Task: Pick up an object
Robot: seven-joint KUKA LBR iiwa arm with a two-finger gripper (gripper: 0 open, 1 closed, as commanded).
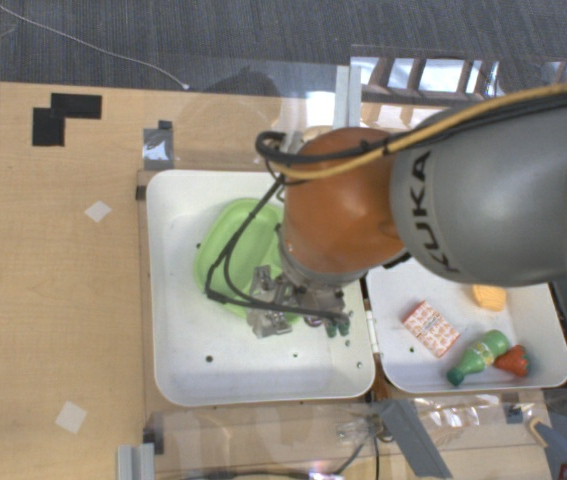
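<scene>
A light green object [231,248], round and shallow like a bowl or lid, lies in the left white bin [188,368]. The arm's orange wrist band covers its right side. My gripper [285,320] hangs over the middle of that bin, at the green object's lower right edge. Cables and the wrist body hide its tips. In the right bin [403,373] lie a pink patterned box [430,328], a green bottle with a red end [483,356] and a yellow-orange piece [490,297].
The grey arm crosses the upper right and covers most of the right bin. A black cable loops from the wrist across the green object. Wooden bench with black marks lies to the left of the bins.
</scene>
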